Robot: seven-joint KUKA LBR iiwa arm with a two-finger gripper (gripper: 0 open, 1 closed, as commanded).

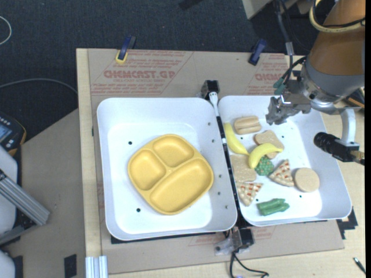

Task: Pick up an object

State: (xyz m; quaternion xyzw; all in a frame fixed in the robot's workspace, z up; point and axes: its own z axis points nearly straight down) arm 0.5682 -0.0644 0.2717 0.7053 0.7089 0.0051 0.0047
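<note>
While the gripper [278, 112] hangs over the right bin [330, 198], nothing in its grasp, toy foods lie below; finger state unreadable. Left bin [110, 155] holds yellow tray [170, 173].

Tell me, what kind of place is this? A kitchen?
Probably a robot lab, not a kitchen. The food looks like toys, sorted in a white bin on a protective-sheeted bench, with an arm reaching in and cables around.

Both white bins [110, 172] look like smooth, slightly glossy plastic. The yellow divided plate [170, 173] appears to be matt plastic. The board [168, 68] beneath is dull brown printed cardboard. Toy food [264, 155] looks like plastic.
</note>
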